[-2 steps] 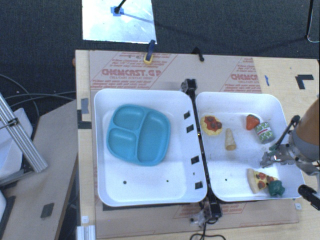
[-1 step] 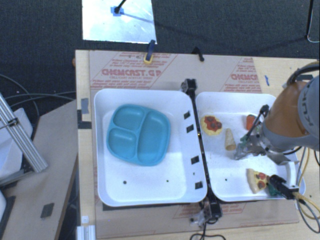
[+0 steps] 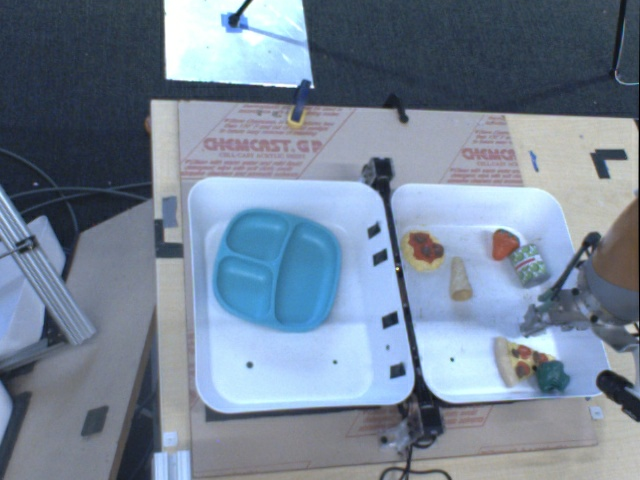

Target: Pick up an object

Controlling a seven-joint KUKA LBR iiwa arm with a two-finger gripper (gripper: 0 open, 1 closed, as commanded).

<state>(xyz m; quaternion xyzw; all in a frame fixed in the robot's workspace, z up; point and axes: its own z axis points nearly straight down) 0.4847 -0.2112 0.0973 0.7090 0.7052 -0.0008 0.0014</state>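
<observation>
Bins: left bin [image 3: 200,298] holds blue plate [image 3: 277,270]; right bin [image 3: 480,206], toy foods; gripper [image 3: 541,318] grip unclear

In the right bin [image 3: 560,208] lie a small pizza [image 3: 424,250], a cone [image 3: 460,280], a strawberry [image 3: 505,243], a can [image 3: 527,265], a pizza slice [image 3: 515,360] touching broccoli [image 3: 551,375].

Red print "CHEMCAST GP" — likely — on the brown sheet [image 3: 262,144], repeated at right, partly hidden

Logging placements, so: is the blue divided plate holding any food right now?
Empty. The blue divided plate shows bare compartments in the left bin.
</observation>
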